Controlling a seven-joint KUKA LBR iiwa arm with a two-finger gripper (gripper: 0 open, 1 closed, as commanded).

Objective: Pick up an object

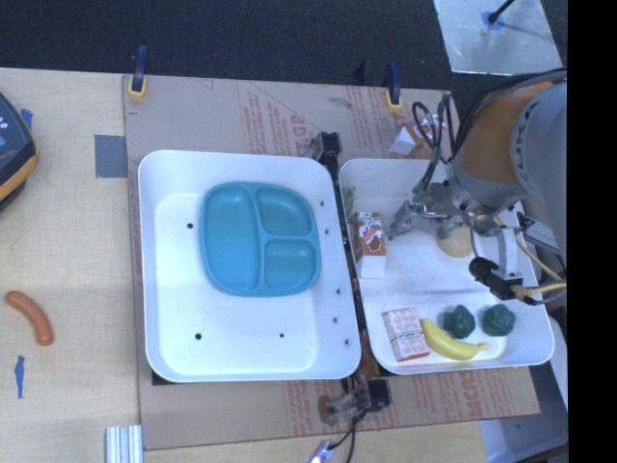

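The grey arm's two-finger tool hangs over the upper part of the right shallow white bin; whether it is spread or pressed together I cannot tell. A small brown-and-white packet lies just to its left, and a pale round object just to its right, partly hidden by the wrist. A yellow plastic banana lies well apart, near the bin's front edge.
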